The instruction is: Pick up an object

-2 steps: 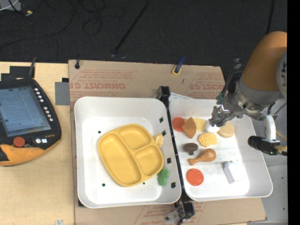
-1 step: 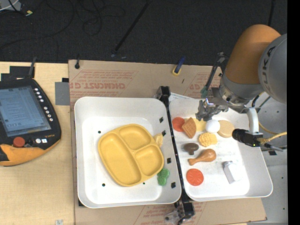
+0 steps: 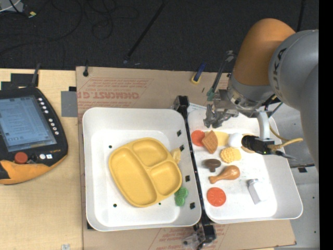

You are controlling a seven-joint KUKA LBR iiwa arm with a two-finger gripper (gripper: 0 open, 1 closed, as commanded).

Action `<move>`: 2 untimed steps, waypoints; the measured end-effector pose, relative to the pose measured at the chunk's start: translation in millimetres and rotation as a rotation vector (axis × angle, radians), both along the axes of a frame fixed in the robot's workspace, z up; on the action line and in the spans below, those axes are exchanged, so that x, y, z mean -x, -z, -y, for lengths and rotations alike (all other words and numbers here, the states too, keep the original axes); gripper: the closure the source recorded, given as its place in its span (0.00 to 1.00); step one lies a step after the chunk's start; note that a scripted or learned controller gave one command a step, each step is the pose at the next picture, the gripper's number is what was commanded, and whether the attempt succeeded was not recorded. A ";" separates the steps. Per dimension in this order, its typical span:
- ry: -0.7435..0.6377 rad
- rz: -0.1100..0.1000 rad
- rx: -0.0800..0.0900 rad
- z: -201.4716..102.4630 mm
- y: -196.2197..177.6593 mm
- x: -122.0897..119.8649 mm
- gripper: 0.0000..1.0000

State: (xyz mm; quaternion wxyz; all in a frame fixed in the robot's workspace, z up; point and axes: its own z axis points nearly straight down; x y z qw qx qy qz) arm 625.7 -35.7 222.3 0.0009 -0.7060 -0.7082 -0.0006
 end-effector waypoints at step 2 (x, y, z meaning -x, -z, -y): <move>0.003 0.000 0.001 -23.6 -15.9 -17.9 1.00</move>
